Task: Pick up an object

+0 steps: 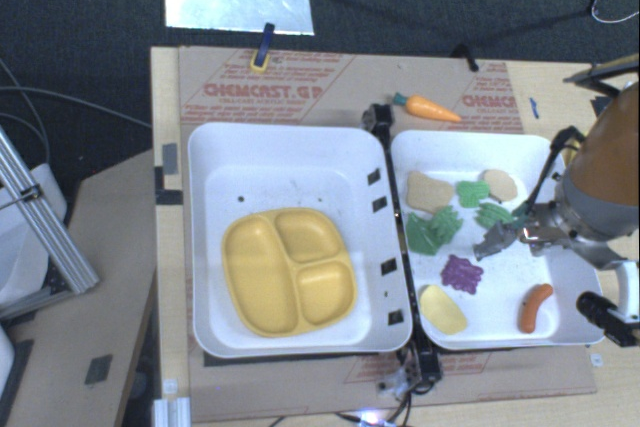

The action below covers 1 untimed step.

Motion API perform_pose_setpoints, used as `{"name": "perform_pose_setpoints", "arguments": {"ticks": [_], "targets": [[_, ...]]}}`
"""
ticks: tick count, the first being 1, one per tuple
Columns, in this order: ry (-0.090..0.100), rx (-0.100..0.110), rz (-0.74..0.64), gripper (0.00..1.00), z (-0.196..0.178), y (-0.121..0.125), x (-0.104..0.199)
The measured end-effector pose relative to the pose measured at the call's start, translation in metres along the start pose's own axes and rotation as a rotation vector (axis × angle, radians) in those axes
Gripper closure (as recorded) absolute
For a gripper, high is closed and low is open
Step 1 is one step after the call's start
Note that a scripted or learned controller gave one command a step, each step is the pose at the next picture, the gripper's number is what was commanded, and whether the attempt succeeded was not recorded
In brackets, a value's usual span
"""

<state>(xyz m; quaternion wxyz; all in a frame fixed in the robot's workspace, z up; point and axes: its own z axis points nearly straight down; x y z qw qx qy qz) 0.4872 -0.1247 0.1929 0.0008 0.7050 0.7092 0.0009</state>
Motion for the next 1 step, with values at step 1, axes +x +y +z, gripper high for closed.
{"name": "perform_pose_setpoints", "arguments": {"ticks": [1], "targets": [[-0.001, -0.002, 0.002, 0.00, -0.0246, 0.0002, -0.0090]]}}
